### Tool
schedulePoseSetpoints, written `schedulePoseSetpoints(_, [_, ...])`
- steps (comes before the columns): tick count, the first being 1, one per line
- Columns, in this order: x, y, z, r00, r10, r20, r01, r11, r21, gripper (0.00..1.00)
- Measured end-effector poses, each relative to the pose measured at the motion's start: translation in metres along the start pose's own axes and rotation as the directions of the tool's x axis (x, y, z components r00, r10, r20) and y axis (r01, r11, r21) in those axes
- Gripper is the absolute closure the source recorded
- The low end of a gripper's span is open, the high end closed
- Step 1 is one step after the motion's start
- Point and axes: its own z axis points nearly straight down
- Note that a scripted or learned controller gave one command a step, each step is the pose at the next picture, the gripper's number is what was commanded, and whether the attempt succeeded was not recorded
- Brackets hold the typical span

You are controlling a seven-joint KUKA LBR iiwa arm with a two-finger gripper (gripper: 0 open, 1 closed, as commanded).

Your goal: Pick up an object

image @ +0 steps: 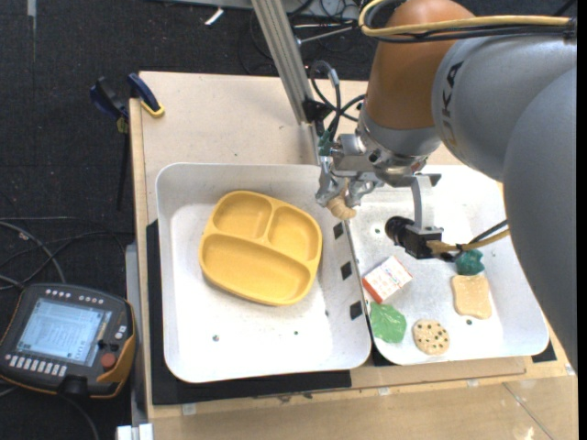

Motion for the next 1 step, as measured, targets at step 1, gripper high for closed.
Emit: schedulePoseSetpoints(1, [0.0396, 0.0398, 0.0160, 1.000, 0.002, 0.000, -0.002, 1.000, 0.000, 1.00])
